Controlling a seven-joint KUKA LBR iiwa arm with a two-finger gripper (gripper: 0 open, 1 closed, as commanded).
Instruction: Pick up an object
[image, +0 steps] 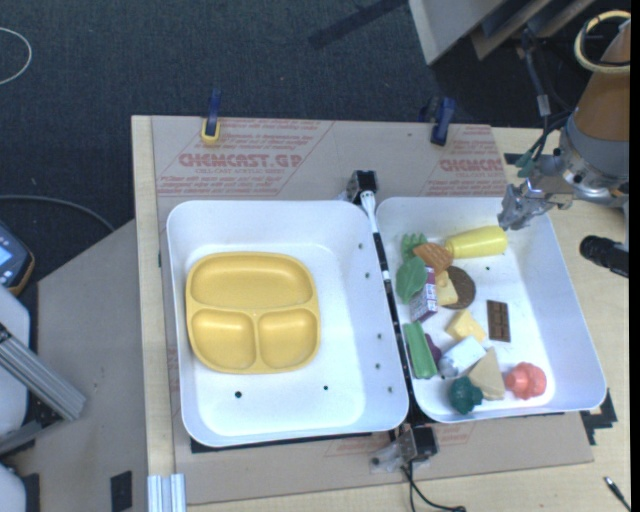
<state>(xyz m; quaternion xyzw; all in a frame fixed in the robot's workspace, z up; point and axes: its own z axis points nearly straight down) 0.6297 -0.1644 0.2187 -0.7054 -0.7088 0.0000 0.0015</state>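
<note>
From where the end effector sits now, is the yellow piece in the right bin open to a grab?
Probably yes. The end effector hangs just beside the yellow piece, which lies at the far edge of the pile with nothing on top of it.

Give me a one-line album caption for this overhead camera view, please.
Robot gripper hovers by a yellow toy in the cluttered right bin; a yellow divided plate sits in the left bin.

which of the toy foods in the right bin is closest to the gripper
The yellow banana-like piece, lying at the bin's far end just beside the gripper; the other toys sit farther toward the near end.
</note>
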